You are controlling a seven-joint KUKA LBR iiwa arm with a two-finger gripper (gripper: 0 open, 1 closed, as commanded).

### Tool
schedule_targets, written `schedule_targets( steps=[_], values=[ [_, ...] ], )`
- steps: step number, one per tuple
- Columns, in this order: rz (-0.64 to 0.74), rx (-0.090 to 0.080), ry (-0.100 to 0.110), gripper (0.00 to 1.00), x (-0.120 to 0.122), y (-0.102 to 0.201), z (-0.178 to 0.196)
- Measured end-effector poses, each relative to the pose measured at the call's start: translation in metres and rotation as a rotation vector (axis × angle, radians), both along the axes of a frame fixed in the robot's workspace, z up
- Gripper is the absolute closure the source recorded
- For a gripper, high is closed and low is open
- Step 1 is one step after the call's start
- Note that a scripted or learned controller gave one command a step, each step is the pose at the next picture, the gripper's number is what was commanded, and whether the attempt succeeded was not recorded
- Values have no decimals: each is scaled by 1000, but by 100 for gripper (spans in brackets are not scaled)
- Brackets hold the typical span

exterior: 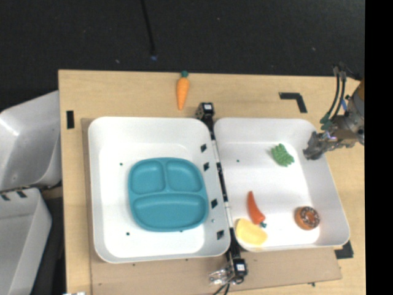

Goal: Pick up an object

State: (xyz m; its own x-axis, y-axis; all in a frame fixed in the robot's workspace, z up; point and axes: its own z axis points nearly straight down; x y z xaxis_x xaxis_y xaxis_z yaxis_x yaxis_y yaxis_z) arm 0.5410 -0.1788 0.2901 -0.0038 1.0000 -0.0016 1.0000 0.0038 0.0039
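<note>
**Camera view: toy foods in the right bin, gripper at its far right edge**

Four small toy foods lie in the right bin (pixel 319 183), a shallow white tray with smooth walls and rounded corners. A knobbly green piece (pixel 282 155) sits toward the back. A slim red pepper (pixel 255 208), glossy and curved, lies near the front, just beside a soft-looking yellow piece (pixel 250 232) in the front left corner. A round brown doughnut (pixel 307 217) with speckled topping rests near the front right, well apart from the others.

At the bin's right rim hangs the gripper (pixel 314 147), dark and blurred, with cables above it; the arm is cut off at the frame edge. Whether its fingers are apart or together cannot be made out, and nothing is seen between them.

The left bin (pixel 104 165) holds a teal plastic plate (pixel 167 193) with three compartments. An orange toy carrot (pixel 182 91) lies on the pale wooden bench (pixel 258 97) behind the bins.
</note>
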Motion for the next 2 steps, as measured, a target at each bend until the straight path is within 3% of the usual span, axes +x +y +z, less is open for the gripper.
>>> schedule_targets(
  steps=[2],
  values=[
    [2,1,2,100,26,98,-4]
  ],
)
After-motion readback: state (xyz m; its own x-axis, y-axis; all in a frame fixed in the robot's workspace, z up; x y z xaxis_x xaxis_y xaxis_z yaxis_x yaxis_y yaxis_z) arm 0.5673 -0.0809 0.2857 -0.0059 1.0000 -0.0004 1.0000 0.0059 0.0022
